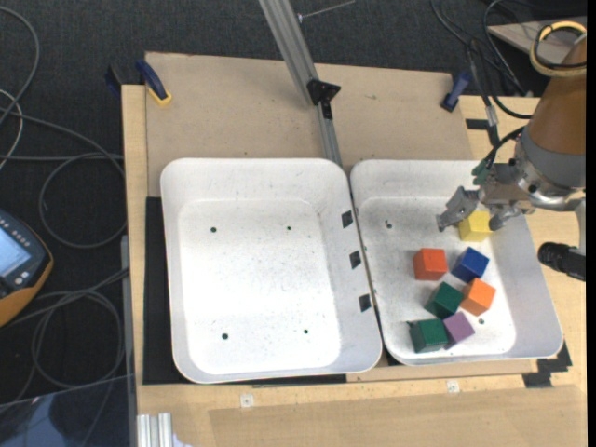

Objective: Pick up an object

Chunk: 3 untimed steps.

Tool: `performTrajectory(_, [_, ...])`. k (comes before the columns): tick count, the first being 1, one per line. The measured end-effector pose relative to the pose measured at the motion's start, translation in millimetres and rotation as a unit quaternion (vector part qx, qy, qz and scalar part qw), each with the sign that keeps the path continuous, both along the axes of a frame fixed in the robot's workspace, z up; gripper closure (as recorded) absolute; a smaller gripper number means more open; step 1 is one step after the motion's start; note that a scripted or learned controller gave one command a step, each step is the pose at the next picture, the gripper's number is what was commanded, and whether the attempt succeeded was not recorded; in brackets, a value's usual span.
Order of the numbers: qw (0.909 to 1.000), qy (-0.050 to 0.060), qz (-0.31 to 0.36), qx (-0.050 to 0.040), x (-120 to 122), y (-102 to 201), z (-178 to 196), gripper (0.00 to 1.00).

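Seven blocks sit in the right bin [526, 338], and the gripper [477, 214] hangs spread open around the yellow block [475, 226], not closed on it. It lies near the bin's far wall, so a finger could catch the wall, or nudge the blue block [472, 263] just beside. No readable writing anywhere.

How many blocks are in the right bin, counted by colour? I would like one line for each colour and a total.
Yellow block, under the claw: 1
Red-orange block: 1
Blue block: 1
Orange block: 1
Green blocks: 2
Purple block: 1
Total: 7
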<state>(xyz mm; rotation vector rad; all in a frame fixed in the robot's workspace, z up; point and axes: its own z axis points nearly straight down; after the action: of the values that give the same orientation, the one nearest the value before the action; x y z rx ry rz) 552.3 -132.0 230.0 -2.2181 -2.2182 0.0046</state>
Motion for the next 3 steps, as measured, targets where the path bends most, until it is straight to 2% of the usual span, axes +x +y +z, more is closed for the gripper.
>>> performTrajectory(1, [1.0, 0.001, 0.0, 0.0005, -7.6, 0.6, -61.4, 0.0])
performTrajectory(2, [1.0, 0.0, 0.0, 0.0006, -10.3, 2.6, -104.1, 0.0])
performTrajectory(3, [1.0, -0.003, 0.0, -0.0001, -8.7, 2.3, -90.7, 1.0])
